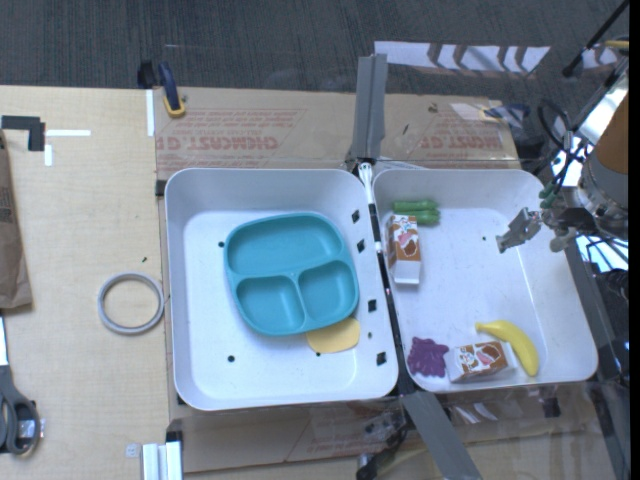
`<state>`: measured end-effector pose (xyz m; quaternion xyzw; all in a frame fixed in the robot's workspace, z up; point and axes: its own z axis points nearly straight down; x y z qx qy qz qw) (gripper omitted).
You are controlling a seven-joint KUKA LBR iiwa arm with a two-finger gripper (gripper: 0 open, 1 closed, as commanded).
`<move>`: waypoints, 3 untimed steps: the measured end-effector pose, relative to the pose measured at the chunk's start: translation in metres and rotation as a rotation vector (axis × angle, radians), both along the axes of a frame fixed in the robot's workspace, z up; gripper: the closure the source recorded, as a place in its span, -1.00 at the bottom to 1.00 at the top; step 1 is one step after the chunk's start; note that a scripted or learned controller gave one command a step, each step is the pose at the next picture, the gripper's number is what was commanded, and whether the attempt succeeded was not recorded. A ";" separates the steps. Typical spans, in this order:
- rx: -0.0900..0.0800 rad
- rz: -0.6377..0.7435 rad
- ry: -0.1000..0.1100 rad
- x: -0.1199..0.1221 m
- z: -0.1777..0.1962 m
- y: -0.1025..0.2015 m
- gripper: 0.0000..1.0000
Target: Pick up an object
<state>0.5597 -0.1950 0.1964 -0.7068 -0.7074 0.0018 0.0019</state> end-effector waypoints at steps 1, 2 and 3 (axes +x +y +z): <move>0.002 -0.006 -0.001 -0.079 -0.107 -0.011 -1.00; 0.007 0.136 0.001 -0.083 -0.108 -0.019 -1.00; 0.008 0.220 -0.003 -0.027 -0.108 -0.022 -1.00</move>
